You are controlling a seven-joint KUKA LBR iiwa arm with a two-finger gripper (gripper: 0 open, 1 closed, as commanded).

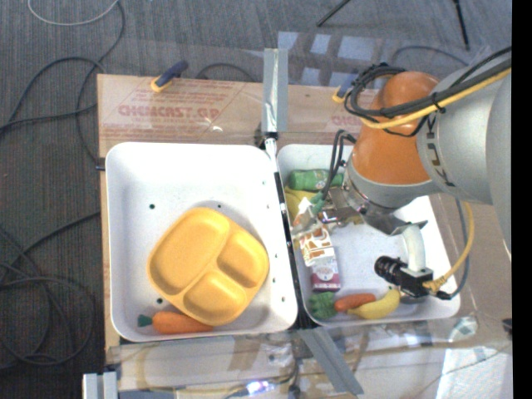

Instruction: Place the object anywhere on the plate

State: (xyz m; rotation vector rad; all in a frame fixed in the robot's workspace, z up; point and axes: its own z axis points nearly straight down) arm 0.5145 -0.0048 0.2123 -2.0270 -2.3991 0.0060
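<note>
Left bin (125,223): yellow three-compartment plate (209,263); toy carrot (176,323) touching its near edge.
Right bin (432,302): green packet (309,179), carton (321,258), small carrot (355,301), banana (378,306), all crowded.
Gripper (326,214): low over carton's far end; finger state cannot be told; nothing seen held.
Risk: clutter may cause a miss or a double pick.

Grey arm reaching in from the right, wrist turned downward

The grey metal arm (478,131) with its orange band (399,127) bends steeply down; the two-finger gripper (320,213) points toward the lower left, its state impossible to judge.
</note>
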